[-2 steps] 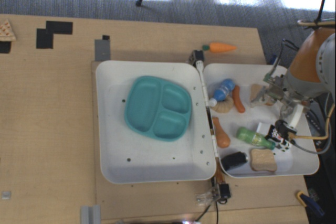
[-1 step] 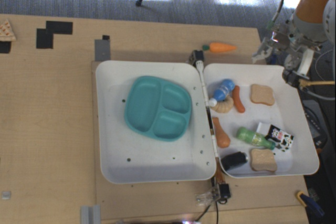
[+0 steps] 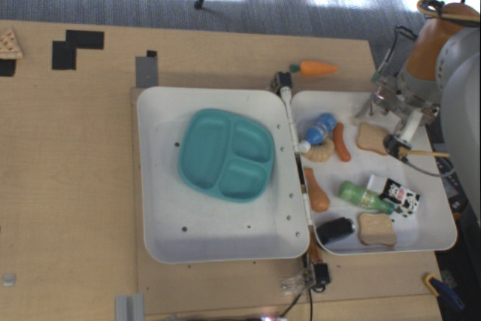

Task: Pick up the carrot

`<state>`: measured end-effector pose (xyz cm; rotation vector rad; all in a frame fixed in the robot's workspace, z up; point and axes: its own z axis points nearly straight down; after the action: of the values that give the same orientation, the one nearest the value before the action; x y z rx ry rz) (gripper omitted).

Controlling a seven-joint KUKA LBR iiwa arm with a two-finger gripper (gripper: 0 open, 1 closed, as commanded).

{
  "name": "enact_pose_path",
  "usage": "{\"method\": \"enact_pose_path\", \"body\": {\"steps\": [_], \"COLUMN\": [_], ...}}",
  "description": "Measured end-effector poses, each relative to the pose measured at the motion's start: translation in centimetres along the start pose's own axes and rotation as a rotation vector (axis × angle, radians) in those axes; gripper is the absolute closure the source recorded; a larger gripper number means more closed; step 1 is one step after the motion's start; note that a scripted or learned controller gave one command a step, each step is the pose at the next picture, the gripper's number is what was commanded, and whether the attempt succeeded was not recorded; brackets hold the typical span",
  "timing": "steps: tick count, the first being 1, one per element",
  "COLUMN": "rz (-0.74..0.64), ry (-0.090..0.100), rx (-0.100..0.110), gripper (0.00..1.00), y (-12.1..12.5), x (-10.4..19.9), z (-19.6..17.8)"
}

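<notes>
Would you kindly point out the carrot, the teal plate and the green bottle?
carrot [image 3: 319,69]: camera view, middle of its orange body.
teal plate [image 3: 197,154]: camera view, its left compartment.
green bottle [image 3: 362,196]: camera view, mid-body.

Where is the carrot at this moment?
The carrot lies on the bench, outside both bins, just beyond the far rim of the right bin, near the divide between them.

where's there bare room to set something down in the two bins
Left bin: bare floor all around the teal tray, widest along the near edge. Right bin: crowded, with bottles, bread and sausage close together; the one small bare patch lies mid-bin, between the sausage and the green bottle. The carrot lies outside, behind the bins.
</notes>
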<state>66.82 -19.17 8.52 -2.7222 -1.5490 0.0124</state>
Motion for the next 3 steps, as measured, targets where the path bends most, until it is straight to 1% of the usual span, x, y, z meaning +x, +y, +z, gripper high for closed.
{"method": "enact_pose_path", "body": {"steps": [1,2,3], "rz": [-0.191,-0.194,-0.122], "ry": [0.002,0.004,0.004], "rx": [-0.015,-0.021,-0.03], "gripper": [0.0,1.0,1.0], "y": [-5.0,-4.9,-5.7], "x": [-0.7,-0.4,-1.4], "z": [-0.1,-1.3,-13.3]}}
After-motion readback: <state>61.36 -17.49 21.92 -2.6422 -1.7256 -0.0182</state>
